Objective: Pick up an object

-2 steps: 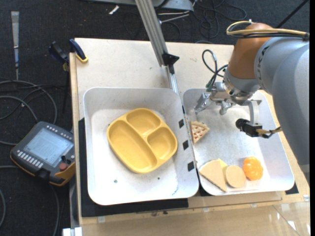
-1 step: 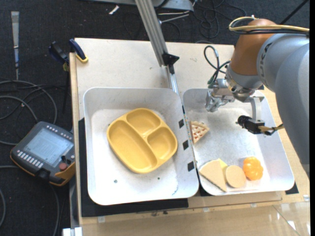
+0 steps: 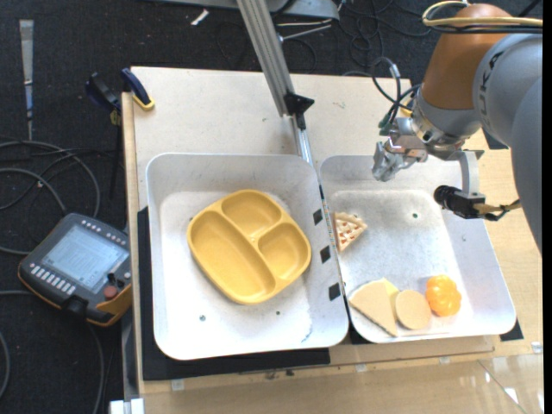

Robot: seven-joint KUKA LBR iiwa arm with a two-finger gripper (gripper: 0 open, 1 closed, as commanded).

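Note:
My gripper (image 3: 384,166) hangs over the far edge of the right bin (image 3: 470,248), with nothing between its fingers. Below and left of it, a small waffle-patterned wedge (image 3: 348,229) lies against the bin's left wall. Along the bin's near edge sit a tan flat wedge (image 3: 374,304), a round tan slice (image 3: 413,310) overlapping it, and an orange piece (image 3: 443,296) to the right. All of these lie well apart from the gripper.
The left bin (image 3: 168,231) holds a yellow three-compartment plate (image 3: 249,245). A metal pole (image 3: 269,46) slants down to the seam between the bins. A black knob (image 3: 448,198) on the arm's cable juts over the right bin. A pendant (image 3: 78,266) lies left on the floor.

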